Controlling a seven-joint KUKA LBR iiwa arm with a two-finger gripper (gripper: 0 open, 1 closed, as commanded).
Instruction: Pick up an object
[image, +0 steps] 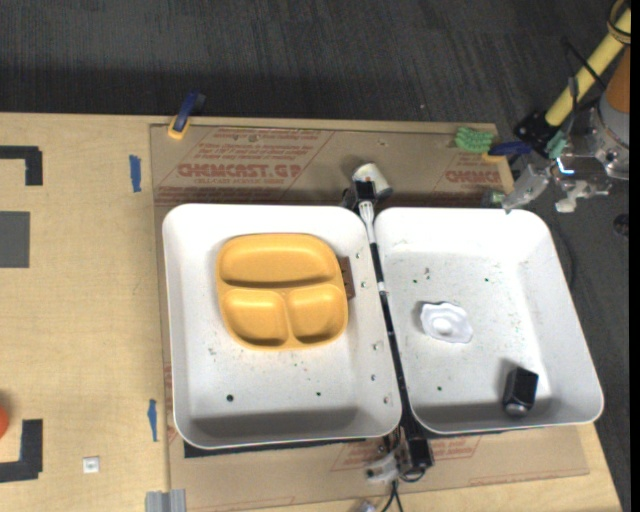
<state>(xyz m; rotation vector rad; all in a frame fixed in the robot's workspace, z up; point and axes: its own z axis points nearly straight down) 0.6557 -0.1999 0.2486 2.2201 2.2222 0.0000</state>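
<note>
**Yellow divided plate, white lump and black block lie in the bins; gripper off at upper right**

Yellow divided plate (283, 290) lies flat in the left bin (190, 370), in that bin's upper middle part. It has one long compartment toward the top of the frame and two smaller ones below it. Its right edge comes near the black strip (383, 310) that runs between the two bins.

The right bin (570, 330) holds two smaller things, well apart from each other. A white crumpled lump (445, 322) sits near the bin's middle. A small black block (519, 389) rests in the lower right corner, close to the bin's wall. Dark specks are scattered over both bin floors.

The gripper (548, 188) is at the upper right of the frame, above and outside the right bin's top right corner, apart from all three things. Whether it is open or closed cannot be told at this size, and nothing can be made out in its hold. A yellow-wrapped hose (590, 68) slants up from it toward the frame's top right corner.

Both bins rest on a brown board with red lettering (240, 165). At the board's top edge a blue and yellow clamp (184, 114) grips the upper left corner, and a green clip (474, 140) sits toward the upper right.
</note>
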